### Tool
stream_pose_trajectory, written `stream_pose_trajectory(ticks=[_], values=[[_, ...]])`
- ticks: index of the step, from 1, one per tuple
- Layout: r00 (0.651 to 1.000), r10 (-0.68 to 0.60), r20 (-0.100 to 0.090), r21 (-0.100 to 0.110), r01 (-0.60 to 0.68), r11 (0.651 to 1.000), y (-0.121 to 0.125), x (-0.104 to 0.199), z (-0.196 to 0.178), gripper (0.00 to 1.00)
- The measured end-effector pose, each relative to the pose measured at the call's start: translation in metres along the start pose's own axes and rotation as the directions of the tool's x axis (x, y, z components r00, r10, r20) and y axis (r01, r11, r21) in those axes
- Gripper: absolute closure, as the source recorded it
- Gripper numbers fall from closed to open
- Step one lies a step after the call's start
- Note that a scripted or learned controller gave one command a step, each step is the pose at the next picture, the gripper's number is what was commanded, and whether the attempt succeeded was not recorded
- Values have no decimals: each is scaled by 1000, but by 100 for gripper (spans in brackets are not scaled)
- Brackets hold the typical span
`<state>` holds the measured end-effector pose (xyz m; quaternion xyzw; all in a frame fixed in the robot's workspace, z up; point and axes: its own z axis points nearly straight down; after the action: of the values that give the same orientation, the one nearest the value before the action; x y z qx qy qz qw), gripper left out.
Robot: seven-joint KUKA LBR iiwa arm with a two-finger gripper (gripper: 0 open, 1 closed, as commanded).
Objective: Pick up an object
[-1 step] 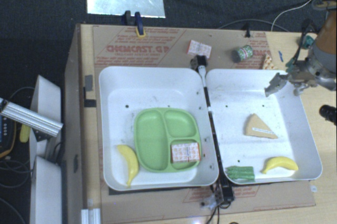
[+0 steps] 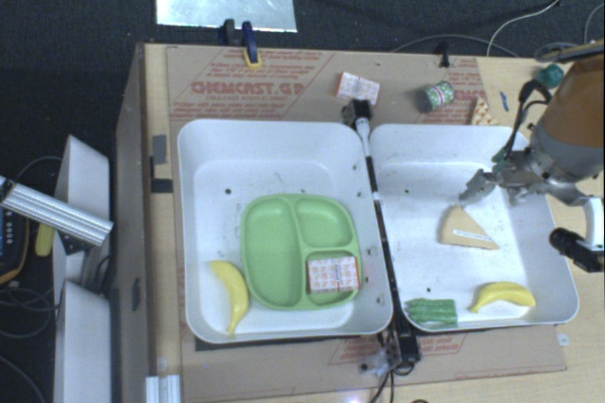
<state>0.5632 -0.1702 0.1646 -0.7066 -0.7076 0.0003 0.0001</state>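
In the camera view, your gripper (image 2: 493, 184) hangs with its 2 fingers (image 2: 473, 188) apart, clamped on nothing; the cheese wedge (image 2: 468, 229) lies just below them, untouched. Centre over it, then descend squarely before closing

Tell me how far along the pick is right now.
Nothing looks lifted yet. The gripper hovers in the right bin, just above the cheese wedge, with nothing visible between its fingers. The banana and green block lie untouched nearby. Descending, closing on an object and raising it all remain.
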Motion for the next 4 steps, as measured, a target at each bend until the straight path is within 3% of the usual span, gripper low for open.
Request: stream_pose_trajectory(ticks=[1,2,3,4], values=[[1000,-2,-1,0,2,1000,6,27,76,0],[1000,0,0,-1,0,1000,-17,25,72,0],[1000,-1,0,-4,1,1000,-16,25,62,100],[1000,-1,0,-6,1,1000,-58,59,-48,100]])
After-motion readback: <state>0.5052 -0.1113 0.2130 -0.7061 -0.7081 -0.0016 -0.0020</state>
